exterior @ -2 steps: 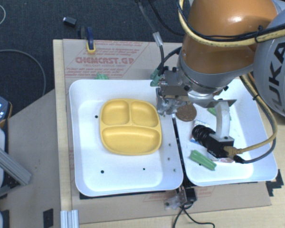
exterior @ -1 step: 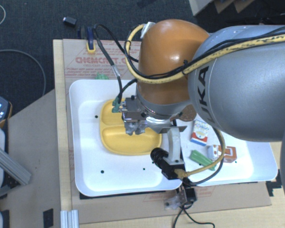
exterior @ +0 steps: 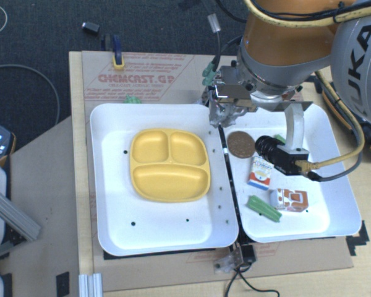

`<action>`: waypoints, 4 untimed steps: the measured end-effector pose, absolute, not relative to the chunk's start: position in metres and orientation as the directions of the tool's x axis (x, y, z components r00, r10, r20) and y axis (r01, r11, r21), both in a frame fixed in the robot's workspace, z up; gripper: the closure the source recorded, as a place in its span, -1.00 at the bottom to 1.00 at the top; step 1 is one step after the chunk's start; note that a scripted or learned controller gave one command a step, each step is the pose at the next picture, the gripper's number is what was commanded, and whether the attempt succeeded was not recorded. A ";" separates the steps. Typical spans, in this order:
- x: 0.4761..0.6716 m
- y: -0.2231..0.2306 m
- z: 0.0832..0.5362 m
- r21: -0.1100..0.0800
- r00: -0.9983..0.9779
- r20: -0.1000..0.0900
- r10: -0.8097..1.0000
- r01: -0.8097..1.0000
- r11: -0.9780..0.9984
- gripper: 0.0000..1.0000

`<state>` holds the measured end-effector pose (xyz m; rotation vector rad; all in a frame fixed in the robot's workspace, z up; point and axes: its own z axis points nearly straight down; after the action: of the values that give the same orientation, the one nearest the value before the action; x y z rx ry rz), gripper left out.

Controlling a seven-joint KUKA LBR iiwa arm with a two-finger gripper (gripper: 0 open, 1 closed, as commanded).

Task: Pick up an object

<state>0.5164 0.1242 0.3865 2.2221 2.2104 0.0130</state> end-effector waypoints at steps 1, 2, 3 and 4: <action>0.479 0.049 0.294 -0.008 0.004 0.000 1.000 1.000 -0.004 1.00; 0.480 0.100 0.401 0.008 -0.004 0.002 1.000 1.000 0.004 1.00; 0.519 0.087 0.313 -0.003 0.002 0.000 1.000 1.000 -0.002 1.00; 0.489 0.127 0.393 0.004 -0.003 0.001 1.000 1.000 0.003 1.00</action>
<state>0.4887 0.1272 0.3935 2.2165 2.2233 0.0055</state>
